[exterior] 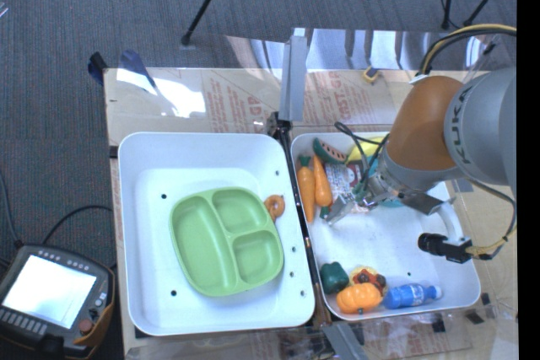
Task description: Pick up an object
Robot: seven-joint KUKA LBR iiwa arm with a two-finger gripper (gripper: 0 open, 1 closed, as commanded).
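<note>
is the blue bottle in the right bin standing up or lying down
Lying down. The blue bottle rests on its side along the right bin's near wall, beside an orange toy.

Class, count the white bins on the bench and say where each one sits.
2. The left bin holds a green divided plate. The right bin sits beside it, holding toy food, with the gripper reaching into it. No others visible.

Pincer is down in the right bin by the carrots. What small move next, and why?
Probably ease the pincer slightly left and down onto the nearer orange plastic carrot. It sits just right of the two carrots lying along the right white bin's left wall, with nothing seen gripped.
</note>
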